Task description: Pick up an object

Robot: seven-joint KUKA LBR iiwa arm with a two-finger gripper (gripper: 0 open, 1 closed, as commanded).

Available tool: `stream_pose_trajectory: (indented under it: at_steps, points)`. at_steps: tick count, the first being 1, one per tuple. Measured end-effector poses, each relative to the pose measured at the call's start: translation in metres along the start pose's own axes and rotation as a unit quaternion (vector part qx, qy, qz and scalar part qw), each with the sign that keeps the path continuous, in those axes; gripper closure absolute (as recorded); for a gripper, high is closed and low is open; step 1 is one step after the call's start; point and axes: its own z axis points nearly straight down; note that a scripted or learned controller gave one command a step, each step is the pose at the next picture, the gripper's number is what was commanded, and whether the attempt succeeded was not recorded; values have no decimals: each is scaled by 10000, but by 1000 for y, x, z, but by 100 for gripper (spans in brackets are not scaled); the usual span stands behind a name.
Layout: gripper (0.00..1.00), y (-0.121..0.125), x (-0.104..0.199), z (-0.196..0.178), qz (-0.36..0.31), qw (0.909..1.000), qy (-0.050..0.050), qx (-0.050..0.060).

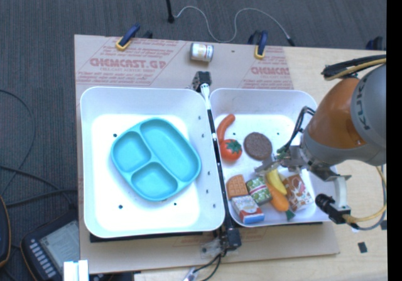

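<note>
The right bin [295, 100] holds several toy foods. A red-orange sausage [225, 125], a tomato [230, 149] and a brown cookie [257, 145] lie in its far half. Along the near wall are a cracker [236, 185], a green box [259, 189], a yellow banana [275, 180], a carrot [280, 202], a red and white carton [251, 213] and a printed packet [298, 192]. My gripper [278, 163] hangs low at the bin's right side, just above the banana's far end. Nothing visibly hangs from it.
The left bin [94, 148] holds a blue three-part plate [156, 158]. The grey and orange arm [342, 126] covers the right bin's right wall. A small roll [201, 51] and two clamps sit on the board behind the bins.
</note>
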Motion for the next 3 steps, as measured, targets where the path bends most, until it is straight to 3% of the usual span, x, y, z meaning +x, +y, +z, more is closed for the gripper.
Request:
stream_pose_trajectory:
  at_steps: [1,2,3]
  points:
    - [100,-1,1,-8,4,10000,20,31]
    - [100,-26,78,-95,-9,9999,64,120]
    - [100,-25,78,-104,-7,9999,62,124]
